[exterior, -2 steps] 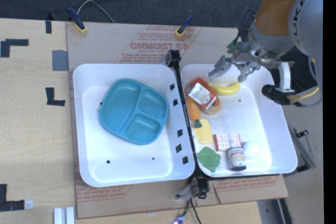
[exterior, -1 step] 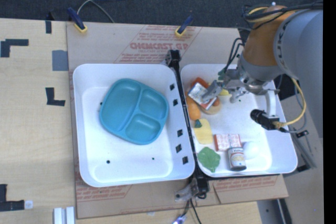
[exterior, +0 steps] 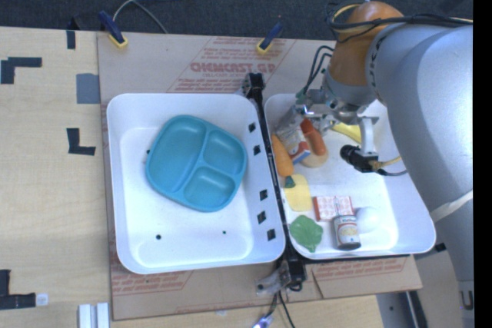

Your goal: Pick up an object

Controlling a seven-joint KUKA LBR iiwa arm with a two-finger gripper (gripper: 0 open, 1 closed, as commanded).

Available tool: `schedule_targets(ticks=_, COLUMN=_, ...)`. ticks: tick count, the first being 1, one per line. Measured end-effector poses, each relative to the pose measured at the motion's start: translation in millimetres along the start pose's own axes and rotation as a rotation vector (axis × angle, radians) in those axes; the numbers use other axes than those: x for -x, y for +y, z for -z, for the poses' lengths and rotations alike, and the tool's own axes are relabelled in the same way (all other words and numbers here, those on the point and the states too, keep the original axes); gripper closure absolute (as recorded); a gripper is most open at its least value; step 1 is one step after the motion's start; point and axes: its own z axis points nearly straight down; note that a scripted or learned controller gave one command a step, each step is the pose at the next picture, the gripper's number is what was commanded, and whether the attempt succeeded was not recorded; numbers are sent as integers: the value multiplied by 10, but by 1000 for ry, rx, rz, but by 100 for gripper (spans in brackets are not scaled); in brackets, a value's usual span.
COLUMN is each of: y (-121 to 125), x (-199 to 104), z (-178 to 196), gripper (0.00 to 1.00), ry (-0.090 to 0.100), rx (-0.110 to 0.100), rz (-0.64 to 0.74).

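My gripper [exterior: 300, 127] is low in the far left part of the right bin [exterior: 400, 238], with the grey arm and its orange band coming in from the right. Just under and beside it lie an orange-red sausage-like toy [exterior: 316, 145] and an orange carrot [exterior: 282, 160]. A yellow block [exterior: 298, 195] sits nearer the front. Whether anything is held is hidden by the wrist.
The front of the right bin holds a green leaf toy [exterior: 306, 231], a red-and-white packet [exterior: 334, 205], a small can [exterior: 347, 231] and a white ball [exterior: 368, 219]. A yellow banana [exterior: 349, 131] lies behind the gripper. A blue divided plate [exterior: 196, 163] rests in the left bin [exterior: 127, 188].
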Motion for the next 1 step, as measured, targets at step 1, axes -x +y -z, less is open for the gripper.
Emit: schedule_targets(ticks=1, y=6, x=-3, z=111, gripper=100, ry=-1, rx=2, rz=1)
